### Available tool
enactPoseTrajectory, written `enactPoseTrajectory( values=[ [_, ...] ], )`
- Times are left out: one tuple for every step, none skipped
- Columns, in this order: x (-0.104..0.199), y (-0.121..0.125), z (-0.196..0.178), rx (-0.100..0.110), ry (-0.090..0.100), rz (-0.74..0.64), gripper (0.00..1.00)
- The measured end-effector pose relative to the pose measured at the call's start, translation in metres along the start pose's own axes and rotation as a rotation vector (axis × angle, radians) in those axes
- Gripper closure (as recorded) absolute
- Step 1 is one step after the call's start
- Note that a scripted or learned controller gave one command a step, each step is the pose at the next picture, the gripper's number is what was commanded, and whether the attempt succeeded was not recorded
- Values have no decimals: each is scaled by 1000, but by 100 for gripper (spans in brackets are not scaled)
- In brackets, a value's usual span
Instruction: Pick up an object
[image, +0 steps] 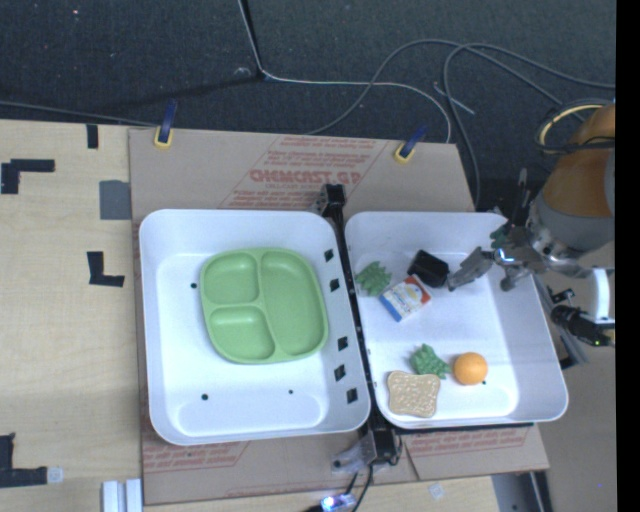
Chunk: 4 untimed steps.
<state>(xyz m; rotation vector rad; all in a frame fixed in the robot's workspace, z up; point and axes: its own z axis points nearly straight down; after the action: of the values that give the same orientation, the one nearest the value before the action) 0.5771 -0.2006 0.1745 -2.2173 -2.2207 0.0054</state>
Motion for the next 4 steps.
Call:
enactPoseTrajectory(
  values=[
    [1, 1, 44, 1, 0, 0, 0],
    [1, 1, 91, -5, -2, 0, 0],
    [1, 3, 77, -10, -5, 0, 100],
    [-8, 2, 19, -8, -2, 1, 100]
  ],
)
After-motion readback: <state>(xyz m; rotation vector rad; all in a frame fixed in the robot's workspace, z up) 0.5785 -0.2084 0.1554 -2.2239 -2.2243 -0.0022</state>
